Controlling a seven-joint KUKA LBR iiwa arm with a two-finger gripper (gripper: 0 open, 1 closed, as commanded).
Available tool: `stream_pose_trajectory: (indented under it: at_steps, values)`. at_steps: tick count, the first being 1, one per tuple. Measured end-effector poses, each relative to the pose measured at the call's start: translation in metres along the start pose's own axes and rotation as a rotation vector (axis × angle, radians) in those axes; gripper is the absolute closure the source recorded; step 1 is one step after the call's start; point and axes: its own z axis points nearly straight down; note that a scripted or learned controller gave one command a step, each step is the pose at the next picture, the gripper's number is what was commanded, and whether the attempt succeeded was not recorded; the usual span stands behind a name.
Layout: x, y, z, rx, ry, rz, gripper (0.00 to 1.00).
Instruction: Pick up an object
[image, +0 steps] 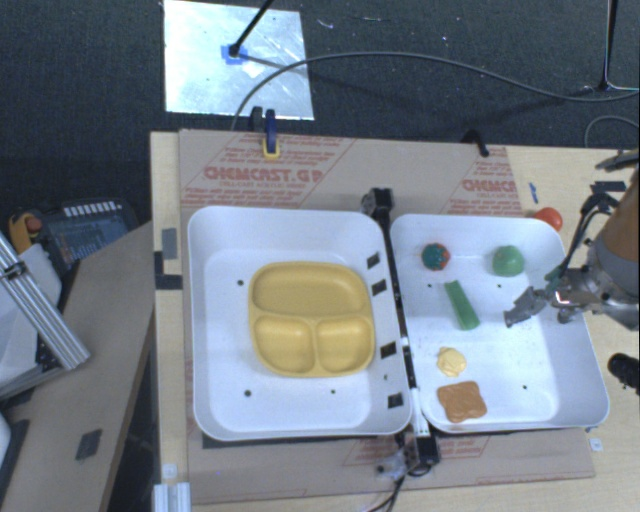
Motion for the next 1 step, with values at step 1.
stream_pose_trajectory:
  at_steps: [1]
  values:
    - [0.0057,0.0044,0.0597,0.002,0.001,0.001,0.0]
